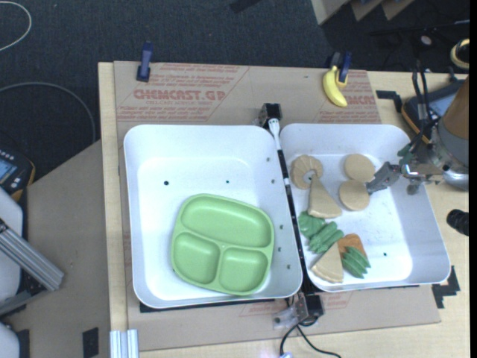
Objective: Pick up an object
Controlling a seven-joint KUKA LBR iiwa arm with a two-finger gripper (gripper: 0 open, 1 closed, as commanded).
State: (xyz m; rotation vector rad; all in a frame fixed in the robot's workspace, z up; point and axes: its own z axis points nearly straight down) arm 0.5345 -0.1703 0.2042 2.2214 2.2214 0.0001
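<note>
Gripper sits over my right bin's right edge, fingers apart, pinching nothing. One fingertip nearly touches a tan round slice mid-bin. Cardboard at the bench's far edge reads "CHEMCAST".

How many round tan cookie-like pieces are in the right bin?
3: one round piece at the bin's upper left, one right of it, one just below that, beside the pincer. None looks hidden.

Gripper above right bin, beside round cookie.
</note>
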